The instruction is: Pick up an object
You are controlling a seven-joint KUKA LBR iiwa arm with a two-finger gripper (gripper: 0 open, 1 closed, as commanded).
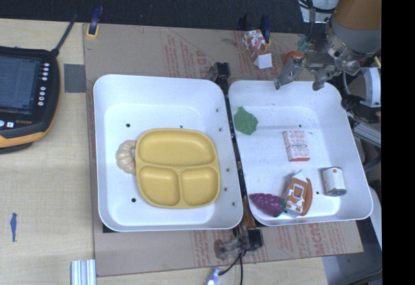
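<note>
My gripper (301, 79) hangs over the far rim of the right bin (272, 99), fingers spread open with nothing between them. In that bin lie a green leaf-shaped piece (246, 121), a small pink-and-white packet (296, 145), a white can on its side (333, 181), an orange-and-white pouch (297, 195) and a purple grape bunch (266, 202). The left bin (110, 102) holds a yellow divided plate (176, 167) with a beige ridged piece (125, 156) tucked against its left side.
A teach pendant (23, 95) lies on the bench at far left. A small red-and-white box (257, 43) sits behind the right bin. Clamps (220, 71) (243, 241) hold the bins at the middle seam. Cables hang by the arm at the upper right.
</note>
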